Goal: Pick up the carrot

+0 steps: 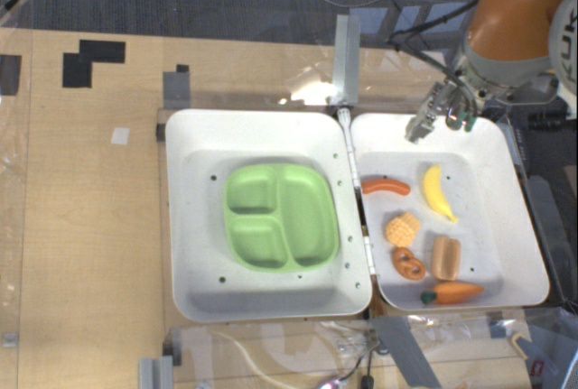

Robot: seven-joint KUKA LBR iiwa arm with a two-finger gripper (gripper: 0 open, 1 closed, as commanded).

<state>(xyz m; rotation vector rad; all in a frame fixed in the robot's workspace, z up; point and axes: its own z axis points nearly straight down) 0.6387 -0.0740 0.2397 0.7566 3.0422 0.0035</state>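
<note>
Tool (424,127) too blurred to tell its state, well apart from carrot (456,292).

We see the tool (423,129) above the right bin's (506,152) far edge; the carrot (454,292) lies near its front wall.

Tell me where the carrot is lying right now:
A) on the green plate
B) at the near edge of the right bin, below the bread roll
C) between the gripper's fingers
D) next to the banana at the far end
B: the carrot lies along the near edge of the right bin, just below the bread roll, far from the gripper.
</note>
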